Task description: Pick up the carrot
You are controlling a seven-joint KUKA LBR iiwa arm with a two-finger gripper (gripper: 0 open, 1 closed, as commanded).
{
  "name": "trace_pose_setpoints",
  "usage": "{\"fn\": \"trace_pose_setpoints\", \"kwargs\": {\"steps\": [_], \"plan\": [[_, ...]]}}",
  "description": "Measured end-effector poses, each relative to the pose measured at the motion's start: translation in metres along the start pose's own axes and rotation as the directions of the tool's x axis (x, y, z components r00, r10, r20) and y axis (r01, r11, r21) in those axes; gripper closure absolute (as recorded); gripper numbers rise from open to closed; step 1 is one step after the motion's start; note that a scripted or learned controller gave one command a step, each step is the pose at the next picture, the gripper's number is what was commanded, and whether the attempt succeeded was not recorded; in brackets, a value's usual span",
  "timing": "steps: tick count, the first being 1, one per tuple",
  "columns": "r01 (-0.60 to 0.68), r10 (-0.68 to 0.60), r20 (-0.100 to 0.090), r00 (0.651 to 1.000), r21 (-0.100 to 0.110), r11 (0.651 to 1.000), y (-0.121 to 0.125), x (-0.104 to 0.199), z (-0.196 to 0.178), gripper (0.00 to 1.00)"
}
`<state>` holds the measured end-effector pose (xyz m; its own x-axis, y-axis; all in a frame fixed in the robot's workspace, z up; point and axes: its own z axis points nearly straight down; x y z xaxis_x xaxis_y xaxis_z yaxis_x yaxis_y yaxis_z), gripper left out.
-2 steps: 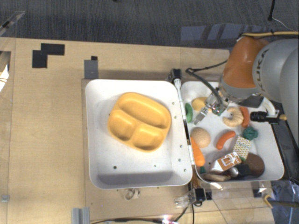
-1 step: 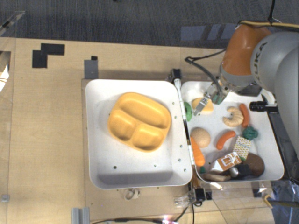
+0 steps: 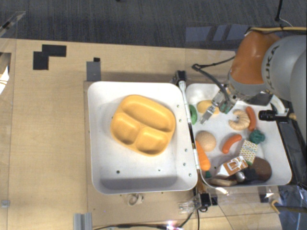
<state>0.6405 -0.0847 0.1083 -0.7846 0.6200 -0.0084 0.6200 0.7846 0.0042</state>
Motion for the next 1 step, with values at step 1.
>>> {"fn": "trace_pose_setpoints", "kwargs": {"steps": [1], "plan": [[-0.483, 0.483, 0.002, 0.875, 0.002, 0.875, 0.0079, -0.0163, 0.0207, 0.0]]}}
